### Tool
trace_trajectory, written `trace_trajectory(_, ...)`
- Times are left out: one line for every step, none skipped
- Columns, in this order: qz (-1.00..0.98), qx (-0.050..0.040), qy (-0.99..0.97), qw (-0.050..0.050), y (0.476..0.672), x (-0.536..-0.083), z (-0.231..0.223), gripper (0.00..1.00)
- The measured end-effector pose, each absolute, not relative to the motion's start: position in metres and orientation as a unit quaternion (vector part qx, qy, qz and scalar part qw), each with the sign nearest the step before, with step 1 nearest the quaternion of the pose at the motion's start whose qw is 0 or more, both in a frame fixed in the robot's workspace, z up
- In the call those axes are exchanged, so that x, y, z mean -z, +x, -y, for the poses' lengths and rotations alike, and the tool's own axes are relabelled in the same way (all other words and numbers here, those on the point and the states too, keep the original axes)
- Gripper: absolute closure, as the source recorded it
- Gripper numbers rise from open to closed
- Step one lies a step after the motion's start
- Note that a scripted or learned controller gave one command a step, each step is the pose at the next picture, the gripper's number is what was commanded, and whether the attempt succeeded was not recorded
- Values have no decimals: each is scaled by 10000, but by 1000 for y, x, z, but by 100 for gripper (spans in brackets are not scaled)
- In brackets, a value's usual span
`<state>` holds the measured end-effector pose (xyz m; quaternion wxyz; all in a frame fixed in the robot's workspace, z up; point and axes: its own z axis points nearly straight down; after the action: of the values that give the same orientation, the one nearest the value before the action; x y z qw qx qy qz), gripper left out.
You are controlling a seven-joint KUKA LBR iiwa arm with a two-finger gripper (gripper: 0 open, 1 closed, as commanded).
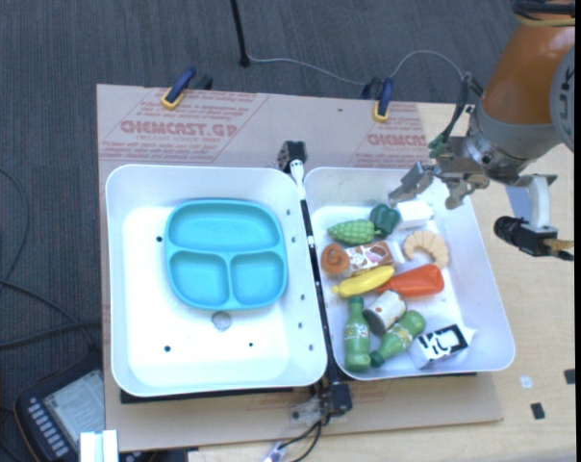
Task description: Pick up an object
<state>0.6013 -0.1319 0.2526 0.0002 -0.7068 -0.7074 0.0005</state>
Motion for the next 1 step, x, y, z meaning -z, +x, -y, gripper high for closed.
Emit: trace_trajectory(7075, 60, -7067, -49, 584, -114, 124, 0)
